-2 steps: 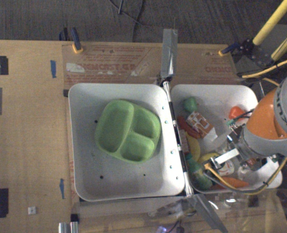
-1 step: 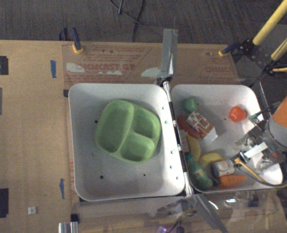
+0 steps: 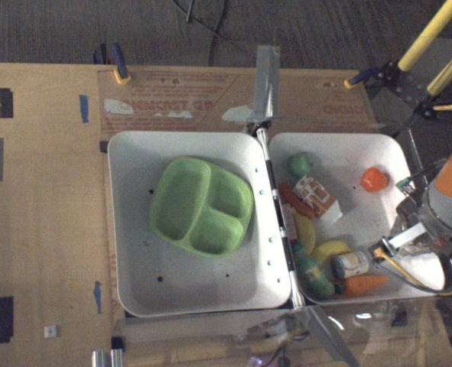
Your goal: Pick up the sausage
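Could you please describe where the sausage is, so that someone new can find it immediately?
Look in the right shallow white bin, along its left wall. There the thin reddish-brown sausage lies at a slant, partly under the small white and orange carton. Unlike the yellow banana below, it is dark red and slim.

Green sectioned plastic plate sits in left white bin. Right white bin holds small carton centre, orange round toy right of it, tin can near front.
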Robot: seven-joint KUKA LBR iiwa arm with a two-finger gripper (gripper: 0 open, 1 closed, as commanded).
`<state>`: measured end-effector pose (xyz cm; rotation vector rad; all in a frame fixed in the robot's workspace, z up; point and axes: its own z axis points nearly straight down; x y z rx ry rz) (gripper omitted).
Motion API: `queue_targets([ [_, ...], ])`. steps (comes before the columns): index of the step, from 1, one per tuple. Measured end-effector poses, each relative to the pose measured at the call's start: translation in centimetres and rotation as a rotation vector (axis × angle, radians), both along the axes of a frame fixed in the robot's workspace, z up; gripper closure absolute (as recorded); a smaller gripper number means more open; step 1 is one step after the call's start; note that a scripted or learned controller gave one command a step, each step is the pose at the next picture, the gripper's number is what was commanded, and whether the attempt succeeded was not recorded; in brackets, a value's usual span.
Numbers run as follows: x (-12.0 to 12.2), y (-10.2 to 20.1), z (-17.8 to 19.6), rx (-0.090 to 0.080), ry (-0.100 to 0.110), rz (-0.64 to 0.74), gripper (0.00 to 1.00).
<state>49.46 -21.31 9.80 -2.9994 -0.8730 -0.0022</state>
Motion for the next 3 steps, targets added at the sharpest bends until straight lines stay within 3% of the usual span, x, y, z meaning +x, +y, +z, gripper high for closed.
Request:
queue_targets([
  [1, 0.3, 0.4, 0.1, 0.005, -0.004, 0.005, 0.00],
  [2, -1.4, 2.8, 21.1, -0.017, -0.008, 0.482, 0.00],
  [3, -1.6, 1.4, 10.7, -0.014, -0.001, 0.187, 0.00],
])
